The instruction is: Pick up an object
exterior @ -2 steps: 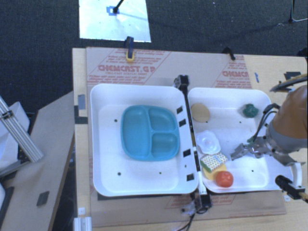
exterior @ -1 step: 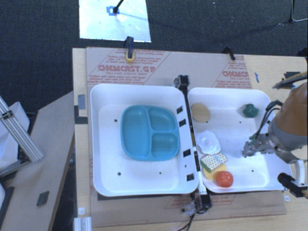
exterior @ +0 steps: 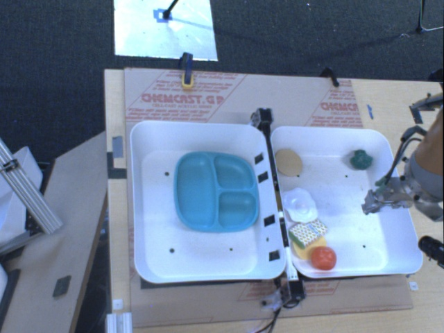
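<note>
Red ball (exterior: 322,257) lies in right bin (exterior: 388,255).

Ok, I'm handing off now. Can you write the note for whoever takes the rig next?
Tool: over the right bin, near its right wall, nothing seen in it; finger state unclear.
Right bin holds: green object, tan disc, clear cup, checkered block, red ball.
Left bin: blue divided tray.
Done: no pick yet.
Left: grasp and lift one object.
</note>
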`<action>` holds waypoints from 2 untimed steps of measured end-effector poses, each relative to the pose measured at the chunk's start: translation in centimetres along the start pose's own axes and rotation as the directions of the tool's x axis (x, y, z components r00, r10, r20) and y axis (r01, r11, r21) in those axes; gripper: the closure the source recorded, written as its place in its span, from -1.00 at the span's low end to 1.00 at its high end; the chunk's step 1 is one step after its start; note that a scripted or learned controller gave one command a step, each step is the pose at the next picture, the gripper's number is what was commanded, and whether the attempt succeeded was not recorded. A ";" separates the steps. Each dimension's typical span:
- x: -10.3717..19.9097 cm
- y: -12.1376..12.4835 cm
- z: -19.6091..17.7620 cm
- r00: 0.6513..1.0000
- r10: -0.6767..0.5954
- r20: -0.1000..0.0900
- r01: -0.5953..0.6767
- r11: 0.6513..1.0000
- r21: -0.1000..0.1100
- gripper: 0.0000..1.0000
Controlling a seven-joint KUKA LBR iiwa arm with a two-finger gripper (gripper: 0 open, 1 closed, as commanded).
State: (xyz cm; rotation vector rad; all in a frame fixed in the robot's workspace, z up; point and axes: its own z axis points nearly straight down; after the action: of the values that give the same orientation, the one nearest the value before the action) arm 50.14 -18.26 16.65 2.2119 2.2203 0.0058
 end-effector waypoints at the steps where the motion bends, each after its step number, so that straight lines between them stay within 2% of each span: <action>1: -0.1 0.3 -5.4 1.000 0.000 0.000 0.000 1.000 0.000 1.00; 2: -0.1 0.4 -5.8 1.000 0.000 -0.001 0.000 1.000 0.004 1.00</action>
State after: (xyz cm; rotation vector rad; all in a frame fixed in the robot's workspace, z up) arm 50.47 -18.33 22.45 2.2146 2.2234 0.0024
